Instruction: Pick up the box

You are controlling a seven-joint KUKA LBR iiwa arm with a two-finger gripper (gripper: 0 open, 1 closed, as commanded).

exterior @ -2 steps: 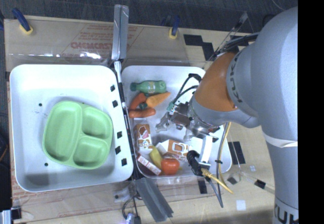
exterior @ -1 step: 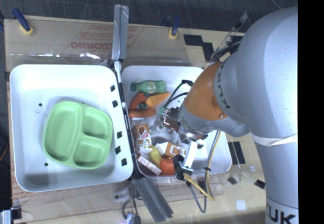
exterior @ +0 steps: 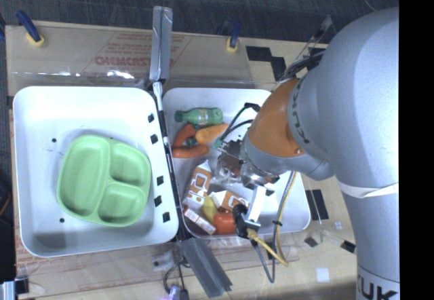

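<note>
1. Left bin [exterior: 27, 156]: held a green plate [exterior: 105, 180] with three compartments, lying flat on the bin floor, a bit left of centre.
2. Right bin [exterior: 203, 93]: its clutter sat in the left half.
3. Green bottle [exterior: 199, 116] lay on its side near the far wall.
4. Carrot [exterior: 184, 139] lay just below the bottle, with a yellow-orange piece [exterior: 211, 133] beside it on the right.
5. Box [exterior: 198, 186], orange and white, lay in the near-left part of the right bin, just below the carrot and close to the bin's left wall.
6. A yellow item [exterior: 209, 209] and a red item [exterior: 224, 222] sat by the near wall, just beside the box's lower end.
7. Gripper [exterior: 227, 159] was low over the middle of the right bin, just right of the box and above its upper end. The wrist blocked the view, so I could not tell how far open it was or whether it had hold of anything.
8. Arm [exterior: 352, 102], grey with the orange band, covered the bin's right half.
</note>
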